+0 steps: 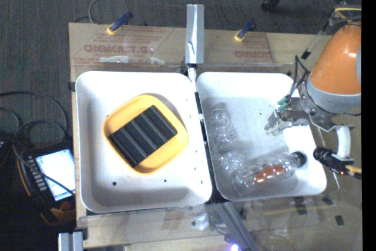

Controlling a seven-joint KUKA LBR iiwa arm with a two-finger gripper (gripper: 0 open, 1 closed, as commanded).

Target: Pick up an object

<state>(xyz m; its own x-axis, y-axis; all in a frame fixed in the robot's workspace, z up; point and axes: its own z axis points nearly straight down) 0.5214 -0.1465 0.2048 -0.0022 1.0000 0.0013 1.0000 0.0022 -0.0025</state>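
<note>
Your clear plastic bottle [264, 172] lies on its side at about five o'clock in the right bin [247, 82], black cap toward three o'clock. The gripper [275, 123] hangs just above it at two o'clock; you cannot tell its finger state. The yellow tray [147, 133] fills the left bin [94, 91].

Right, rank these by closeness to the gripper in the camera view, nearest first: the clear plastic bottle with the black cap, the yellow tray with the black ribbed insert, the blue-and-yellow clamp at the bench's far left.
1. Clear plastic bottle with the black cap: right bin, just below the gripper.
2. Yellow tray with the black ribbed insert: left bin.
3. Blue-and-yellow clamp: far left bench edge.
</note>
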